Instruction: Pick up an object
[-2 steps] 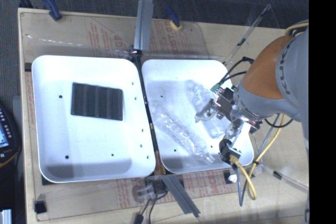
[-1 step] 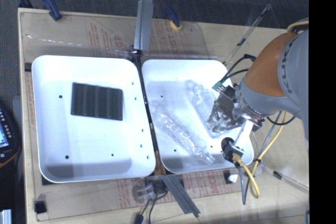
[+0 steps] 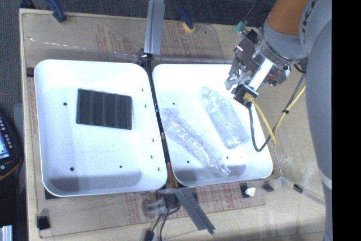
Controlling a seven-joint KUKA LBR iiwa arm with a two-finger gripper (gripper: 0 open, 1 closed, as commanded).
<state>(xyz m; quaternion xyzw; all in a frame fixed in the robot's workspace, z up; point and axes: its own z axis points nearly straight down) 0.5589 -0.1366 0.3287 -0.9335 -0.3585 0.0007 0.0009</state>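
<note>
Two clear plastic bottles lie in the right bin (image 3: pixel 186 73). One bottle (image 3: pixel 224 117) lies near the bin's right side, pointing up-left. A longer crumpled bottle (image 3: pixel 194 143) runs diagonally across the bin's lower middle. A dark ribbed rectangular block (image 3: pixel 104 109) rests flat in the left bin (image 3: pixel 56 73). My gripper (image 3: pixel 239 86) hangs over the right bin's upper right corner, just above and right of the nearer bottle's top end. Nothing shows between its fingers.
A metal divider bar (image 3: pixel 154 24) stands at the back between the bins. Blue clamps (image 3: pixel 55 8) hold the board's far edge. A yellow cable (image 3: pixel 265 131) loops down from the wrist over the right bin's right rim.
</note>
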